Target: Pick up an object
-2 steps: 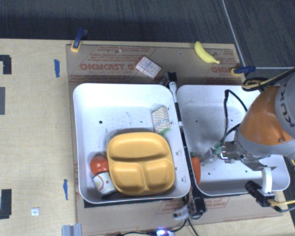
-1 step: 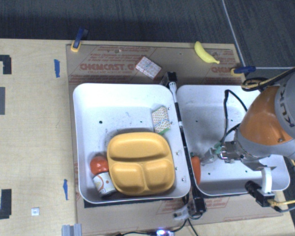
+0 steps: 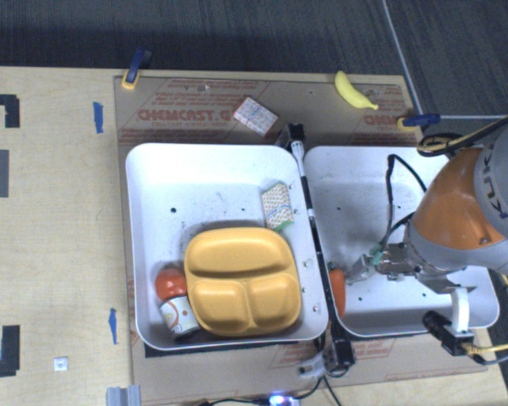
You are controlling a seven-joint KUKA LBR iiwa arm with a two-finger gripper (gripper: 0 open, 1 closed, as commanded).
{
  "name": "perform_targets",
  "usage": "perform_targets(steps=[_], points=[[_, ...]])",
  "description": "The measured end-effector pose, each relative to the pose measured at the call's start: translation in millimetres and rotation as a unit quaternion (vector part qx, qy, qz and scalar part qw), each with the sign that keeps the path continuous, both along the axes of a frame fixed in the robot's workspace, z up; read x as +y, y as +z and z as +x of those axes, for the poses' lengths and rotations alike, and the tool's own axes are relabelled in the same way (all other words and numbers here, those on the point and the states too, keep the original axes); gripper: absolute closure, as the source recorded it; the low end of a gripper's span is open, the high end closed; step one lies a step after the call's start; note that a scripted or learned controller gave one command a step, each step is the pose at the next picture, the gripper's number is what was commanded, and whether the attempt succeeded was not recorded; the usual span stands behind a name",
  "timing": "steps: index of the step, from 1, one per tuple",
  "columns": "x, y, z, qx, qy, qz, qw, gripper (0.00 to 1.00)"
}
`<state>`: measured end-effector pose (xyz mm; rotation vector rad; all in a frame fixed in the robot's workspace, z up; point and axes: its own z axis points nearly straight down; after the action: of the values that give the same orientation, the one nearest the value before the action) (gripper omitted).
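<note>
**Figure: Claw lowered in the right-hand bin beside an orange object**

The arm [image 3: 461, 214] reached into the right bin [image 3: 356, 172], and its claw [image 3: 374, 260] sat low over the bin floor. Whether the claw was apart or together could not be told from this slanted view, and nothing was seen between its tips. The nearest candidate for the task, a small orange-red object [image 3: 337, 288], lay just beside the claw, on the side away from the arm and a little toward the bin's near wall, tight against the divider between the bins. Its exact shape was too small to make out.

Farther from the claw, beyond that divider, the left bin [image 3: 152, 227] held a yellow compartment tray [image 3: 241, 279], a red-and-white item [image 3: 174, 299] tucked at the tray's far corner, and a patterned packet [image 3: 276, 204]. A yellow banana [image 3: 354, 91] and a small printed box [image 3: 254, 115] lay on the bench [image 3: 51, 227], well apart from the claw.

To do the step well, the claw would probably need to shift toward the divider until it straddled the orange object, then descend fully before closing. The adjacent wall looked likely to block one side of the grasp, so aligning the closing direction along the wall appeared the safer choice.
</note>
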<state>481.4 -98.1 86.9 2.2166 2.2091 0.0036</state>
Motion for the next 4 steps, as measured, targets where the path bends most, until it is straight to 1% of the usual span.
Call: perform_targets(steps=[1, 4], points=[[1.1, 0.2, 0.0, 0.0, -0.001, -0.0012, 1.0, 0.0], [0.5, 0.1, 0.0, 0.0, 0.0, -0.0006, 1.0, 0.0]])
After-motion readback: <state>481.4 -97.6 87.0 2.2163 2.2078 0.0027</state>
